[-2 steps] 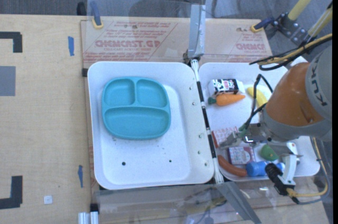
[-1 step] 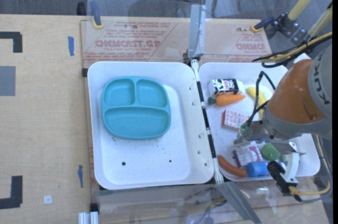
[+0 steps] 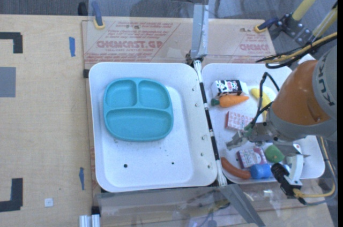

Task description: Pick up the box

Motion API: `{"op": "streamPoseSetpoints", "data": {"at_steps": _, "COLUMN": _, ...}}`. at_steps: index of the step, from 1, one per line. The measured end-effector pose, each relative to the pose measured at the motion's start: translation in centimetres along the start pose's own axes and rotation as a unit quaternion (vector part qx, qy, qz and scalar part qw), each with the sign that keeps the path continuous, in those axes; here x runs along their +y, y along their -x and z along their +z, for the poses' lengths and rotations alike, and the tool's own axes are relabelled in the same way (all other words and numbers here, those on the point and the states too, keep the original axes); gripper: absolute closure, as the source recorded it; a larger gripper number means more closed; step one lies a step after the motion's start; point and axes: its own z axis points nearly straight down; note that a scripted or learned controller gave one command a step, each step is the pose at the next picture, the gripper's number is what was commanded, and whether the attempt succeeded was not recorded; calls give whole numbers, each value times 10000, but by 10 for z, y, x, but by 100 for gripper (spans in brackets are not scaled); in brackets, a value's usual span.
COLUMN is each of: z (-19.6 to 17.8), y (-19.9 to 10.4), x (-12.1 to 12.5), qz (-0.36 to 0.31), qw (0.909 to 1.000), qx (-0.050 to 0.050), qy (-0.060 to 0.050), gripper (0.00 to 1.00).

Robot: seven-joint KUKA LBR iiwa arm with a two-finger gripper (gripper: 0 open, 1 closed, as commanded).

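Observation:
A pink and white box [image 3: 235, 120] lies flat in the middle of the right bin [image 3: 316, 167]. A second small pink box [image 3: 250, 157] lies nearer the front, and a black and white carton [image 3: 228, 85] lies at the back. My gripper [image 3: 241, 135] hangs over the right bin between the two pink boxes, just below and to the right of the flat one. It is open, and nothing shows between its fingers. The grey and orange arm covers the bin's right side.
The right bin also holds a carrot [image 3: 233, 100], a yellow piece [image 3: 262, 95], a green piece [image 3: 274, 153], a blue block [image 3: 261, 171] and a red sausage [image 3: 235, 168]. A teal divided plate [image 3: 138, 109] lies in the left bin [image 3: 182, 167].

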Motion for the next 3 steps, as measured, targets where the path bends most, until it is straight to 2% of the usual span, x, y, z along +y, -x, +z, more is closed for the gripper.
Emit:
{"op": "streamPoseSetpoints", "data": {"at_steps": 1, "z": 14, "y": 8, "x": 101, "qz": 73, "qw": 10000, "qx": -33, "qy": -22, "gripper": 0}}
{"op": "streamPoseSetpoints", "data": {"at_steps": 2, "z": 4, "y": 6, "x": 102, "qz": 51, "qw": 10000, "qx": -44, "qy": -19, "gripper": 100}}
{"op": "streamPoseSetpoints", "data": {"at_steps": 3, "z": -82, "y": -48, "x": 149, "qz": 487, "qw": 9988, "qx": -24, "qy": -62, "gripper": 100}}
